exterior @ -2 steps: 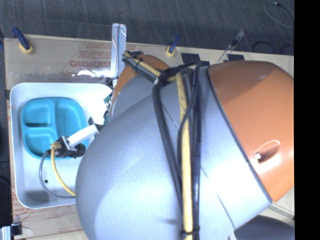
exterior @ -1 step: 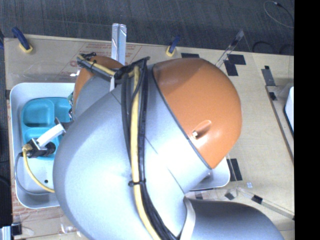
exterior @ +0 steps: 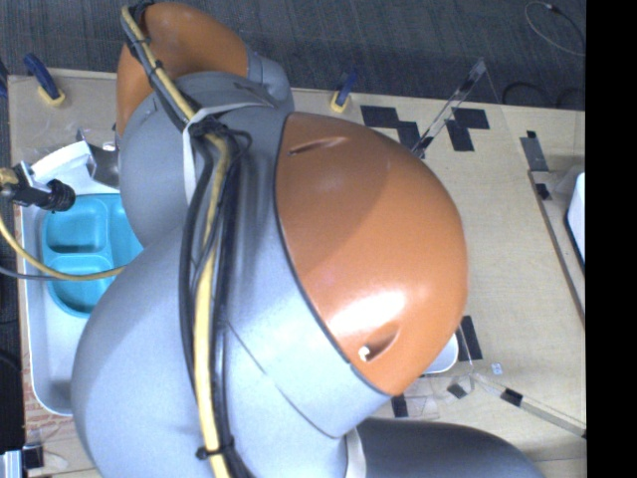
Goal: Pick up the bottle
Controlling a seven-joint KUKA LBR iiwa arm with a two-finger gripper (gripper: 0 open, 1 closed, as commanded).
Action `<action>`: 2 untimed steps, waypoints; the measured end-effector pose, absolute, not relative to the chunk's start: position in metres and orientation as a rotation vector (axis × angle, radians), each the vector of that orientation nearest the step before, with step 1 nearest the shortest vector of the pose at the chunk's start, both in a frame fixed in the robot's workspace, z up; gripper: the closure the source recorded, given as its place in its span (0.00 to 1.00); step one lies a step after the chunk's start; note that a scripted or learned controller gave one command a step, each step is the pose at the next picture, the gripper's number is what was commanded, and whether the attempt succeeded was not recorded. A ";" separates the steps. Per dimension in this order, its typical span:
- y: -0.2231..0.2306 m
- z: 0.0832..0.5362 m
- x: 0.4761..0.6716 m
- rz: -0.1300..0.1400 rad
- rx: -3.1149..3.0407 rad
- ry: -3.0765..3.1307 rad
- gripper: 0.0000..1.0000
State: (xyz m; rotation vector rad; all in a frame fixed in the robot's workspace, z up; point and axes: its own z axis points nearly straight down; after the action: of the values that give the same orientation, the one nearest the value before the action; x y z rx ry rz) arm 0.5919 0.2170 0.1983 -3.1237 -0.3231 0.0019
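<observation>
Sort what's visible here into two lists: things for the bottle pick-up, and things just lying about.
For the job:
- large grey-and-orange robot arm
- shallow white bin

Lying about:
- bright blue moulded plastic tray in that bin
- blue clamps on the bench edge

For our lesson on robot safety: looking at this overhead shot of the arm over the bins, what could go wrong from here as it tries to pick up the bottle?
1. The arm covers most of the white bin, so a grasp can't be checked from this view.
2. The yellow cable loops loosely over the blue tray and might snag on it.
3. The arm sits close over the blue tray and could bump it.
</observation>
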 end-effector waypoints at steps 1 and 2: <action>0.221 0.100 0.618 -0.016 -3.114 -0.381 0.00; 0.221 0.111 0.619 -0.021 -3.115 -0.387 1.00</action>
State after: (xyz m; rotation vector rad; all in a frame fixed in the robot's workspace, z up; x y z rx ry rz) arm 0.6187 0.2207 0.1112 -3.1146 -0.3872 -0.0215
